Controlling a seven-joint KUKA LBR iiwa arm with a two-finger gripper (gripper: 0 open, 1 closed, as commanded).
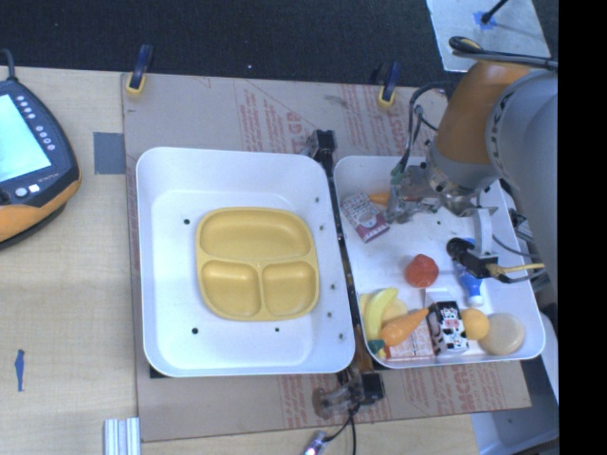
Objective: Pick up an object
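Note:
My gripper (402, 203) is low over the far part of the right bin (529, 297), reaching in from the right. Just left of it lies a red-and-white packet (364, 216), with a small orange piece (379, 197) beside the gripper's tip. Nearer the front sit a red tomato (422, 271), a yellow banana (378, 308), an orange carrot (405, 324), a black-and-white carton (445, 328), an orange ball (475, 323) and a beige round thing (504, 334). Nothing is visibly held.
The left bin (161, 254) holds a yellow divided plate (256, 262). A blue-and-white item (471, 288) lies by the right bin's right side, and a pink box (409, 350) lies at its front rim. A tablet-like pendant (24, 164) rests at the bench's far left.

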